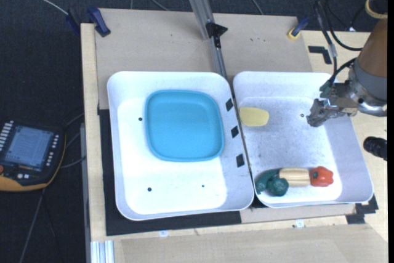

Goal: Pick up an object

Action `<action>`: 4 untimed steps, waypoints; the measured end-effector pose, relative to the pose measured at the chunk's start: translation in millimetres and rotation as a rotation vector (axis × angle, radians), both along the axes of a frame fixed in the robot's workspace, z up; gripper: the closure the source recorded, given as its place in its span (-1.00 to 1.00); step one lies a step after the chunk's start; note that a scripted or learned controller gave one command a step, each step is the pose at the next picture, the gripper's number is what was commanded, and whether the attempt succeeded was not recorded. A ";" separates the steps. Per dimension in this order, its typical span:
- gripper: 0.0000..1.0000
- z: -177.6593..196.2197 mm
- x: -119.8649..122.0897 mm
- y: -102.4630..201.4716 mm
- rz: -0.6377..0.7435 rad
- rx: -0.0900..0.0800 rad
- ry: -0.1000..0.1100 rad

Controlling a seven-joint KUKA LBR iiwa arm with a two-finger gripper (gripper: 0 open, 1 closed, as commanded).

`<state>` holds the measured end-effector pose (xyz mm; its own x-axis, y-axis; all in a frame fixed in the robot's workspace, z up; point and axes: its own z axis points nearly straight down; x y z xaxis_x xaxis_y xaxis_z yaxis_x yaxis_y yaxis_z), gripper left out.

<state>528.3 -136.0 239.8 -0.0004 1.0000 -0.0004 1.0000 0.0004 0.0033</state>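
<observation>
End effector [321, 113] is hovering over right bin [351, 132] nr its back right corner, can't tell its state; yellow obj [253, 116] is lying by bin's left wall, apart from it

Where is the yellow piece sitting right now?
The yellow piece lies in the right bin, at its upper-left, beside the divider next to the left bin, well above the green, tan and red items along the bottom edge.

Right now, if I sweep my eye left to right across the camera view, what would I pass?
Handheld screen → blue plate in the left bin → yellow piece → green item → red item → gripper.
</observation>
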 end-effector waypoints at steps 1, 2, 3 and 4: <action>1.00 -8.0 5.0 51.8 0.004 0.002 0.003; 1.00 -6.4 28.0 102.4 0.005 0.002 0.003; 1.00 -12.2 37.6 145.9 0.004 0.002 0.003; 1.00 -5.5 42.5 190.4 0.004 0.001 0.002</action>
